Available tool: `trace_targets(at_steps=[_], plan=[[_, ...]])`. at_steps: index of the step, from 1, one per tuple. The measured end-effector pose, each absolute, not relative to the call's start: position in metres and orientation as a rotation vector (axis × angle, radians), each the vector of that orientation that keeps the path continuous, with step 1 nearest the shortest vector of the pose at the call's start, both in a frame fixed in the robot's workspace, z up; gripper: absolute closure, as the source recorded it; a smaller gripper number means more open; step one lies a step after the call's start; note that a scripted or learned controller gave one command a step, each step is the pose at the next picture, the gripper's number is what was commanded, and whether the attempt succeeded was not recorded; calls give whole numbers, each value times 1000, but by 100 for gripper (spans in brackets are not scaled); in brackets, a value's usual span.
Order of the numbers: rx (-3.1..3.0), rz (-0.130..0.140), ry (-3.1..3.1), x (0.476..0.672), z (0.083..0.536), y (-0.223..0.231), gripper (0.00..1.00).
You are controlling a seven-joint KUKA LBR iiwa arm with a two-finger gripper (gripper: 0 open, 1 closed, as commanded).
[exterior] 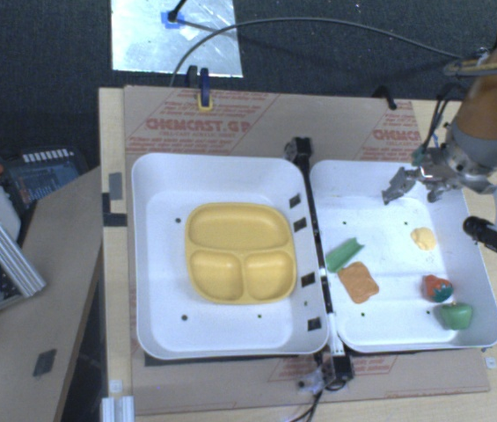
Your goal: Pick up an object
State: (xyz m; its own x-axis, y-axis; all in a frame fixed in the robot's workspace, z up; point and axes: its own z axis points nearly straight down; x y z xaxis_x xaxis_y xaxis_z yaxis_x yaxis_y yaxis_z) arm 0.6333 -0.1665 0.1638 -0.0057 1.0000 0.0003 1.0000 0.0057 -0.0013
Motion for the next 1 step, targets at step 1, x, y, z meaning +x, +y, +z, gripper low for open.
trace_targets(at_steps=[1], plan=[[-2214,1,-2229,640,120,-164,0]])
